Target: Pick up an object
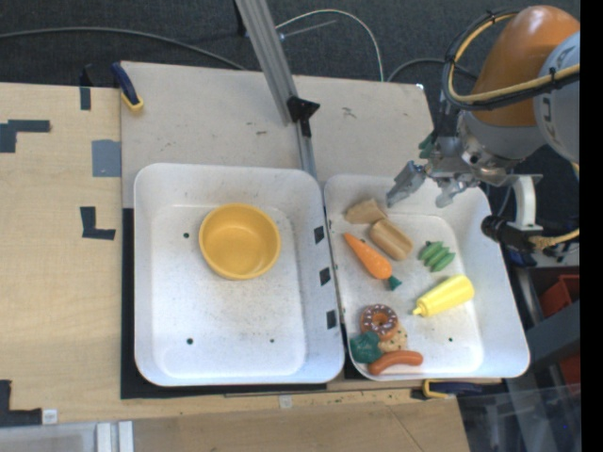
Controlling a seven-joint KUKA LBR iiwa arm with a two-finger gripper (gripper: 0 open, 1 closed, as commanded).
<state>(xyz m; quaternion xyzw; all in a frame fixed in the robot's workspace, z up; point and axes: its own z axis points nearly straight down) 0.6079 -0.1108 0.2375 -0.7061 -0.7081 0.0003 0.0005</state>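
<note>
One yellow bowl sits alone in the left bin. The right bin holds the candidates: one carrot at its centre, two tan bread pieces toward twelve o'clock, one green pod and one yellow squeeze bottle toward three o'clock, and one doughnut, one small green piece and one sausage toward six o'clock. The gripper hangs at the bin's twelve o'clock rim — fingers spread apart, holding nothing. The bread is nearest; a good pick probably means descending straight over one piece, straddling its narrow width — clear of the carrot.
</note>
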